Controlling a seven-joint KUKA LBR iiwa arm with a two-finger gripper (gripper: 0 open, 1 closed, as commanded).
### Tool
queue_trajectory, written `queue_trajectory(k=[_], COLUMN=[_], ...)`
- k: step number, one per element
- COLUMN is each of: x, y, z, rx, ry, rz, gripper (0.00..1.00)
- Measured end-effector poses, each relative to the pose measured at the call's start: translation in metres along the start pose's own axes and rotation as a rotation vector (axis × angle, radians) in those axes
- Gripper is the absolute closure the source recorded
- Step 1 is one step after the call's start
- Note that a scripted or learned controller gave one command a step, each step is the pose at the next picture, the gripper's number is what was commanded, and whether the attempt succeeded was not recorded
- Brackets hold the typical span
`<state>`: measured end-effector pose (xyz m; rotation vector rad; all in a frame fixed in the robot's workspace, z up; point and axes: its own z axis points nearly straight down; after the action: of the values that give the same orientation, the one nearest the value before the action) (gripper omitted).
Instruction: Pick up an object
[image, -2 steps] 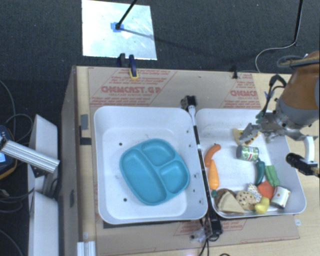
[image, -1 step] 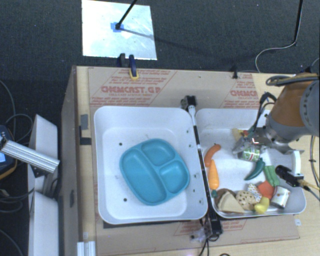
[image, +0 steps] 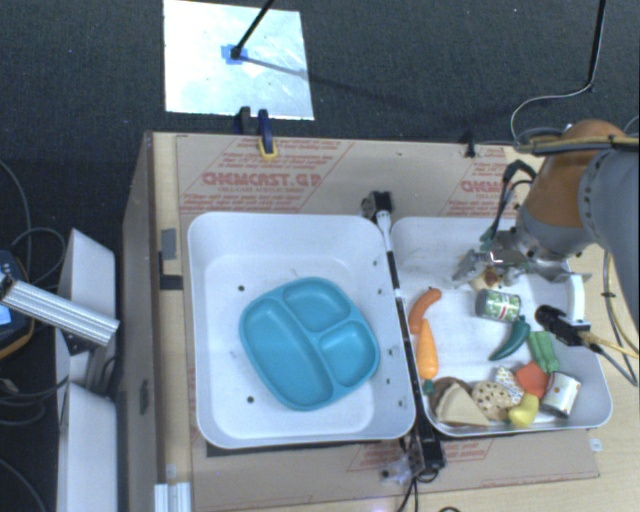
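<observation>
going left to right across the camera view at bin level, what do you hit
left bin → blue tray → divider between the bins → orange carrot → can, with the claw just above it → green pepper → right bin rim

One fixed camera looks down at a slant from above the surface (image: 300, 165), far enough back to take in both white bins: the left bin (image: 215, 300) and the right bin (image: 440, 240), with dark floor (image: 70, 90) beyond. The arm (image: 585, 190) enters from the frame's right.
</observation>
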<state>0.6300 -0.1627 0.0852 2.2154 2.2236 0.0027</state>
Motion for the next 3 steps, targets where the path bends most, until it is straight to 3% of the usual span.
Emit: queue_trajectory(k=[1,2,3], x=[-0.007,0.01,-0.016], y=[-0.04,0.002,0.03], z=[0.001,0.001,0.0], rx=[0.002,0.001,0.0], ry=[0.0,0.0,-0.001], rz=[0.002,0.0,0.0], gripper=[0.0,0.0,0.0])
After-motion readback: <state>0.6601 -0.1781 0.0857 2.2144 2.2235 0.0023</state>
